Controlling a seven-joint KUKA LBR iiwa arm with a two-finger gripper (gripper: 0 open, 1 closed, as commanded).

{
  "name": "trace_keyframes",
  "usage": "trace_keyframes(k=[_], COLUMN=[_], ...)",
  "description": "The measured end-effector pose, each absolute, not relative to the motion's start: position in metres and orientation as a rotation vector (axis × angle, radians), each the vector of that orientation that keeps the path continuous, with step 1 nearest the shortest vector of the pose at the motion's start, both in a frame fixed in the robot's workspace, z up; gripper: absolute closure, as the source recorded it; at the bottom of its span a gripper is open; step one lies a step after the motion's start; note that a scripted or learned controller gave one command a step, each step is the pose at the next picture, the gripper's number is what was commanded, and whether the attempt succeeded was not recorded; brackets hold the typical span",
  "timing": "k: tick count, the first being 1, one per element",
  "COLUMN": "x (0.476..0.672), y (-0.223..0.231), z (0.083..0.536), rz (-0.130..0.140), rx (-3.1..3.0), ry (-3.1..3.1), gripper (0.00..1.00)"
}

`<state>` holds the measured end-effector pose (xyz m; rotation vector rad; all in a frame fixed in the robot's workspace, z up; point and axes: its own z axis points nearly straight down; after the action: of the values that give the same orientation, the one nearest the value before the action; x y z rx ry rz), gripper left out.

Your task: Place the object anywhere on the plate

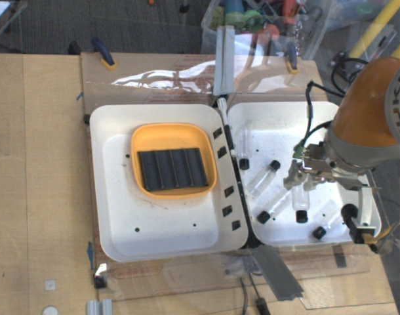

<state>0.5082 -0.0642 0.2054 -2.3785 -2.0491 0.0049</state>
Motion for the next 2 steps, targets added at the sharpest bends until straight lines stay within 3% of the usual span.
trace_keyframes(k=[2], x=[0.607], y=[-0.021], z=[0.187], rz=[-0.001], rx=[-1.821], ry=[-2.562], gripper=[1.00])
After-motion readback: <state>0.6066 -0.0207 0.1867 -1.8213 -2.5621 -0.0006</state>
